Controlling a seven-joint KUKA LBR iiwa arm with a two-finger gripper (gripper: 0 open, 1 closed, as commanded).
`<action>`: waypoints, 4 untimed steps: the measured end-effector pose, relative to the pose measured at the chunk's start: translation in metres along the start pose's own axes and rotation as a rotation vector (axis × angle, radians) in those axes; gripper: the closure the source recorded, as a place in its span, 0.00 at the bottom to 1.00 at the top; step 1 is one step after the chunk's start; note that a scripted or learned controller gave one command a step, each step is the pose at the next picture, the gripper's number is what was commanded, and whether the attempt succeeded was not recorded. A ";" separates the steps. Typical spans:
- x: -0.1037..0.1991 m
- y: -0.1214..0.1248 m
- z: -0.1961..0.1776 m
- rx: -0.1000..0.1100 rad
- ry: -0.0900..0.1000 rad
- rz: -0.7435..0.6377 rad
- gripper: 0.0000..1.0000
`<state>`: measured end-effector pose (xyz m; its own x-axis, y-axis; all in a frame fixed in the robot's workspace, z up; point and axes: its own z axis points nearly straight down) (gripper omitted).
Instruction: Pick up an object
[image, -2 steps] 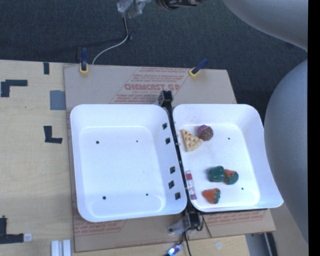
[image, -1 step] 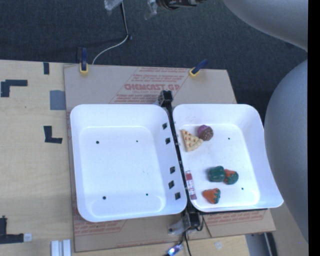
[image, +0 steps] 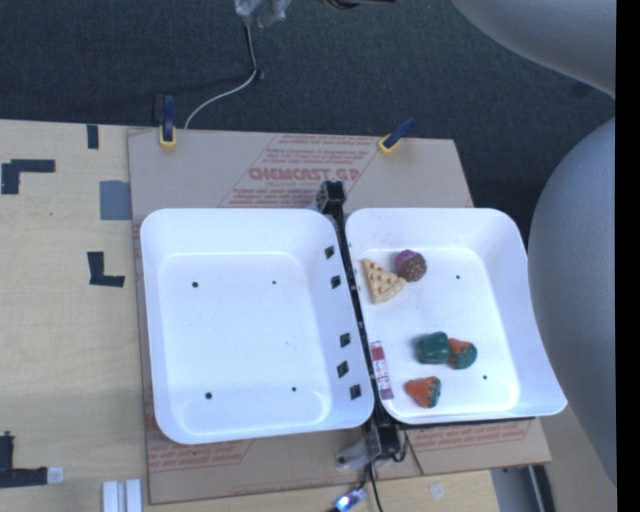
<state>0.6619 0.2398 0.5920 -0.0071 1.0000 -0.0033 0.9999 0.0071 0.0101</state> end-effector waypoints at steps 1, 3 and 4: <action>0.001 0.001 -0.010 -0.010 0.002 0.002 1.00; 0.002 0.002 -0.019 -0.021 0.005 0.003 0.00; 0.004 0.003 -0.029 -0.039 0.009 0.003 1.00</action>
